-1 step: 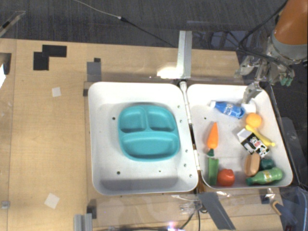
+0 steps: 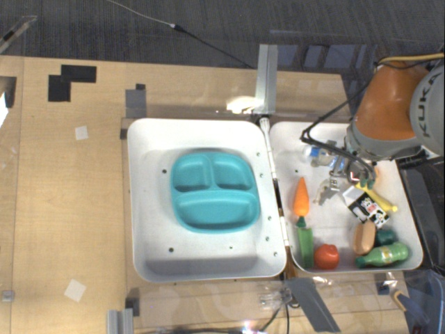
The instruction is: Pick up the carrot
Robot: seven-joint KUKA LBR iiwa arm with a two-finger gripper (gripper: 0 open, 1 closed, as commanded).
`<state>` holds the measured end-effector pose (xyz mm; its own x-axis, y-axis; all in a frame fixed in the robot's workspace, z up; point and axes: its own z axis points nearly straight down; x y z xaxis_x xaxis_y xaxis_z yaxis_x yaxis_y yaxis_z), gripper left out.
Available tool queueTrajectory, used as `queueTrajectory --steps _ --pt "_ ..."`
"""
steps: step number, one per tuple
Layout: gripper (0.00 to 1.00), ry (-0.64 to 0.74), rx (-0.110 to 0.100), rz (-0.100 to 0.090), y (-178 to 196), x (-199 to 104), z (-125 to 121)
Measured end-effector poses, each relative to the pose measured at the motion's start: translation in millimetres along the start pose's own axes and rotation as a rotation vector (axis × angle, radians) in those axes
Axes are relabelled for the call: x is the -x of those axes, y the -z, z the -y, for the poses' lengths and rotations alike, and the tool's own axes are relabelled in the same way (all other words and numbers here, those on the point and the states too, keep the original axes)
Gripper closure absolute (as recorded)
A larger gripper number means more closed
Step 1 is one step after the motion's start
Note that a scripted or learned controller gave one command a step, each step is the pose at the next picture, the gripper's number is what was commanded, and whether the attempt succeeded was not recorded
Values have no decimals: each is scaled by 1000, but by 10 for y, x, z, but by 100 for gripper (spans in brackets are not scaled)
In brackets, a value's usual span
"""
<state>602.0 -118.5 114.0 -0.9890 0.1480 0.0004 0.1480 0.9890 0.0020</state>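
Note:
The carrot (image 2: 300, 196) is orange with a small green stub at its near end. It lies along the left side of the right bin (image 2: 292, 141), close to the wall between the bins. My gripper (image 2: 329, 188) hangs over the middle of that bin, a short way to the right of the carrot and apart from it. Its two thin metal fingers (image 2: 323, 194) point down and stand open with nothing between them.
Just below the carrot lie a green vegetable (image 2: 305, 242) and a red tomato (image 2: 327, 256). A black-and-white box (image 2: 367, 208), a brown roll (image 2: 363, 239) and a green bottle (image 2: 383, 256) crowd the bin's right side. A teal divided plate (image 2: 212, 190) sits in the left bin (image 2: 149, 186).

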Motion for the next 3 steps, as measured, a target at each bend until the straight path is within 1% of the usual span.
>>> queueTrajectory --steps 1,2,3 --pt "0 -202 0 17 -243 -676 -227" --pt "0 -442 2 13 -254 -34 -238" --pt "0 -629 4 15 -246 -464 -262"
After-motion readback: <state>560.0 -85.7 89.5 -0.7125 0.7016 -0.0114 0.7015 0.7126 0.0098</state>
